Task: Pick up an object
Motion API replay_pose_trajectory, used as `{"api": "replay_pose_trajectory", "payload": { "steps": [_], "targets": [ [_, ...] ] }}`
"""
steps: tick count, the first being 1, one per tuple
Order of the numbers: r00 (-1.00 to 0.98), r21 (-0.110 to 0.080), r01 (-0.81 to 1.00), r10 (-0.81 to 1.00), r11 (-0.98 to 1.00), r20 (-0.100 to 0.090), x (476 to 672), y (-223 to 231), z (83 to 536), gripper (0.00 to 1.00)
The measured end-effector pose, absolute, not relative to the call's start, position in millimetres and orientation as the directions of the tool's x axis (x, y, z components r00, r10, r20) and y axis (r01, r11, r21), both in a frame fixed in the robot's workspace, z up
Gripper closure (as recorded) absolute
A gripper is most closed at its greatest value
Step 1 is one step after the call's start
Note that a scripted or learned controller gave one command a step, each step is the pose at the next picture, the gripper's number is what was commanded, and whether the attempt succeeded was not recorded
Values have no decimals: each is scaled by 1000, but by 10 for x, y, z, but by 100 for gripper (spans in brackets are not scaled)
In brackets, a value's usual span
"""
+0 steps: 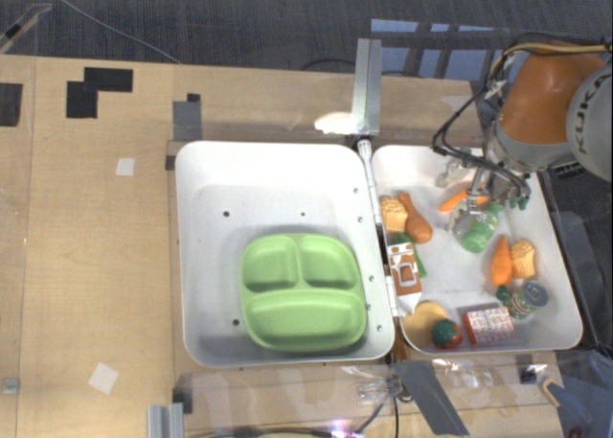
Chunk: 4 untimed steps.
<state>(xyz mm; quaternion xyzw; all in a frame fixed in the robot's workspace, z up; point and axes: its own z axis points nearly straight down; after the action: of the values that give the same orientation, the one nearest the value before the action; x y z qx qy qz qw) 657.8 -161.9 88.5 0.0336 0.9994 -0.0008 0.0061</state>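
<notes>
We are reaching in from the upper right of the frame, with the gripper (476, 204) hanging low over the upper middle of the right bin (556, 235). From this slant the wrist is covering the tool, so we cannot tell how it is set or whether it is gripping anything.

Just under the gripper a pale green rounded object (474, 235) is lying, with a small orange piece (452, 202) at its upper left; the green one is looking like our nearest candidate. We are judging it to be a light, hard plastic toy, smooth and a little slippery, so a grasp across its narrower middle should be steadier than one on a rounded end, which might squirt out.

Other toys are sitting in the same bin: a drumstick-shaped piece (414, 219) at the left wall, an orange carrot-like piece (501, 262) beside a yellow one (522, 257), a small can (526, 296) and a red box (488, 324) near the bottom edge. They are probably light and stiff too.

In the left bin (201, 235) a green divided tray (302, 292) is resting, wide and awkward for two fingers.

The green object's top is partly masked by the tool, and its exact shape is hard to make out.
</notes>
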Motion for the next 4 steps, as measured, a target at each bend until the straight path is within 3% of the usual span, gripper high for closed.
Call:
{"api": "replay_pose_trajectory", "payload": {
  "steps": [1,2,3,4],
  "targets": [
    [-995,-1,103,103,995,-11,5877,-1726,894,0],
    [-998,-3,58,58,998,-15,5384,-1993,901,0],
    [-998,-1,55,55,998,-16,5659,-1566,901,0],
    [-990,0,144,144,990,-10,6409,-1803,879,0]
  ]
}}
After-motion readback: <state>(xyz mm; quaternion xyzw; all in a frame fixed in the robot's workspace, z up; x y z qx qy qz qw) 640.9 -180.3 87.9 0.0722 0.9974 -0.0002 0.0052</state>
